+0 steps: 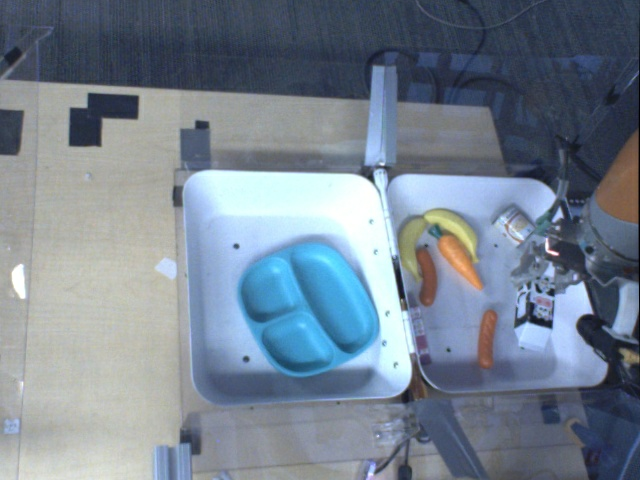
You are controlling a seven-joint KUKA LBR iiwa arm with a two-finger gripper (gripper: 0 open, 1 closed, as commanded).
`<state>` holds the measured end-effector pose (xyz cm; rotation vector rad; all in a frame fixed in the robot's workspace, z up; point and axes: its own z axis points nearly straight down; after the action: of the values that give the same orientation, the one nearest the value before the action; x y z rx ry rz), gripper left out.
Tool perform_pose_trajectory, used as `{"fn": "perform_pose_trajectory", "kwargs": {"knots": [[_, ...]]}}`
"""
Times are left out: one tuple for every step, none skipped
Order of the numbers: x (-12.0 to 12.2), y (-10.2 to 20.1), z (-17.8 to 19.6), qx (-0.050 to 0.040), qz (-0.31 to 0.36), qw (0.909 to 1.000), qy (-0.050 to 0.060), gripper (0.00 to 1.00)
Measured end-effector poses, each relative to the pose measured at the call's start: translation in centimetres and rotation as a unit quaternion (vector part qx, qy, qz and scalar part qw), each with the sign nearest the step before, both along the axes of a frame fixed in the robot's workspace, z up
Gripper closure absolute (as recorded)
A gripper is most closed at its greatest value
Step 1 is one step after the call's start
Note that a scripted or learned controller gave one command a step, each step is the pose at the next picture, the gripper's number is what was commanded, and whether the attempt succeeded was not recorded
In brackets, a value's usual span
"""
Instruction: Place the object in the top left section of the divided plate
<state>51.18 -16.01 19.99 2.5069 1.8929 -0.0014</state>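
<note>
Your divided plate (308, 308), a blue one with three sections, lies flat in the left bin (215, 218), a little toward that bin's lower right. You have bare white floor on its upper and left sides, and less room between it and the divider wall on the right.

The loose objects sit in the right bin (470, 193): a yellow banana (447, 227) near the top, a carrot (460, 260) slanting across just below it, a reddish sausage (427, 275) beside the divider wall, and a second sausage (486, 337) lower down with open floor around it.

The gripper (545, 263) hangs over the right bin's right side, just above a small white box (535, 318) by the rim. You cannot tell how its jaws stand.
</note>
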Motion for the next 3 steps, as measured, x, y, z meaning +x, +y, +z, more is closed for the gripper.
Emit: {"fn": "perform_pose_trajectory", "kwargs": {"knots": [[-0.1, 2.0, 0.5, 0.0001, 0.034, 0.9994, 0.001, 1.00], [-2.4, 6.5, 2.2, 0.0003, 0.098, 0.9952, 0.001, 1.00], [-1.6, 6.6, 0.5, 0.0004, -0.015, 0.9999, 0.001, 1.00]]}}
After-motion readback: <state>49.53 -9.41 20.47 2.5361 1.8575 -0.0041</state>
